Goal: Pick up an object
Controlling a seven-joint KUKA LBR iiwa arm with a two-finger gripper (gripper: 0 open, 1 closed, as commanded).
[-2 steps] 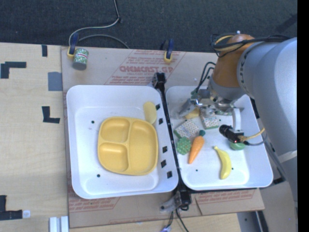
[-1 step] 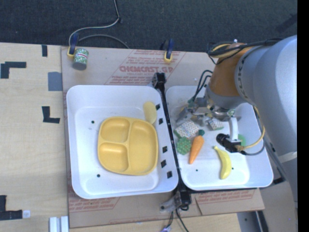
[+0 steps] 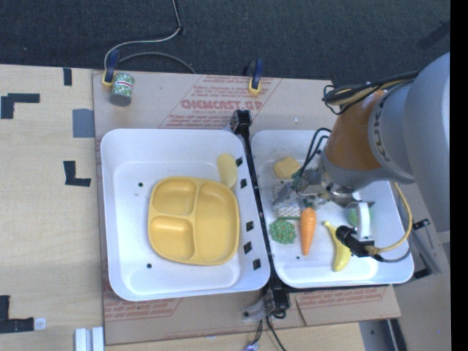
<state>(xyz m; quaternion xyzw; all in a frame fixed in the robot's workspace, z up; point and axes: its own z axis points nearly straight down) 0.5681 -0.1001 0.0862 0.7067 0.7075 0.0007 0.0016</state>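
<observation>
While the grey arm with the orange band (image 3: 365, 141) reaches into the right white bin (image 3: 395, 273), we cannot tell how its gripper (image 3: 292, 192) is set. Just near of it we see an orange toy carrot (image 3: 308, 229), a round green toy (image 3: 282, 231) and a yellow toy banana (image 3: 339, 253). A yellow divided plastic plate (image 3: 194, 220) lies in the left white bin (image 3: 121, 218).

Red lettering on the cardboard sheet (image 3: 212, 101) under the bins reads "CHEMCAST".

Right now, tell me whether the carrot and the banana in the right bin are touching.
Apart. The camera view shows the carrot and the banana side by side, with a strip of bare white bin floor between them.
</observation>
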